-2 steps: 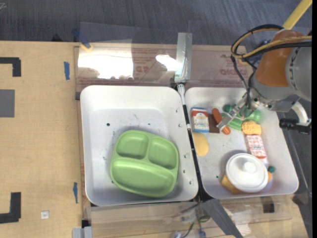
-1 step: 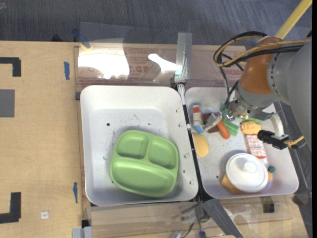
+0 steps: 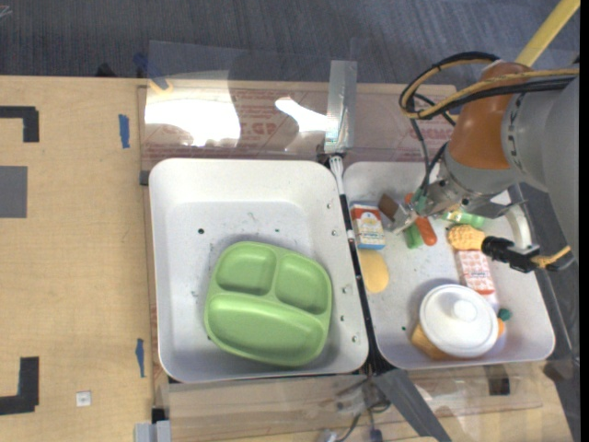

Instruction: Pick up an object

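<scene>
- Camera view: the grey arm (image 3: 534,127) reaches in from the right, its orange band (image 3: 480,129) above the wrist, bent down over the right bin (image 3: 538,334).
- The gripper (image 3: 416,212) sits low at the bin's upper part, just above a small orange-red piece (image 3: 421,232); whether it is released or clenched cannot be told.
- Near it lie a small carton (image 3: 368,227), a yellow flat piece (image 3: 374,271) and a white lidded pot (image 3: 458,319).
- The left bin (image 3: 175,191) holds a green divided tray (image 3: 269,302).
</scene>
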Robot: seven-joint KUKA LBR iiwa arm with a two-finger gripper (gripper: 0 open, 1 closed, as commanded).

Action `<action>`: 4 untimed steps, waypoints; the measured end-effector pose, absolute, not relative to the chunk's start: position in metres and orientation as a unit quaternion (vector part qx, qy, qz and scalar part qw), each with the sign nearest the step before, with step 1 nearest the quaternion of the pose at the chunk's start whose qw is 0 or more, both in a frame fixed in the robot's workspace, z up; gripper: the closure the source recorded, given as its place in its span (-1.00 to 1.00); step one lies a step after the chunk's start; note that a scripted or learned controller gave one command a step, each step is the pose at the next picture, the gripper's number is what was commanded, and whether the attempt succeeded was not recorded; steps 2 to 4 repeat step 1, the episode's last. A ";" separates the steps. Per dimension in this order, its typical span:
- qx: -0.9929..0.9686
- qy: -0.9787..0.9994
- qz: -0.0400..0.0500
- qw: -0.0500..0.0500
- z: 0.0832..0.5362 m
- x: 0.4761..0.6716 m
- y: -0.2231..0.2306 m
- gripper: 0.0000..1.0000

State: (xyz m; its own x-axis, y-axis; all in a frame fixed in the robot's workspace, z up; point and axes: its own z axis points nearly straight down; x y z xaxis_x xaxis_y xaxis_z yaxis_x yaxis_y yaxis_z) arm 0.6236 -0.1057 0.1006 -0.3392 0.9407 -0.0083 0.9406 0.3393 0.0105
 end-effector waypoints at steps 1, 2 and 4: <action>0.716 0.699 0.002 0.001 0.187 0.620 -0.024 1.00; 0.716 0.699 0.002 0.001 0.187 0.620 -0.024 1.00; 0.716 0.699 0.002 0.001 0.187 0.620 -0.024 1.00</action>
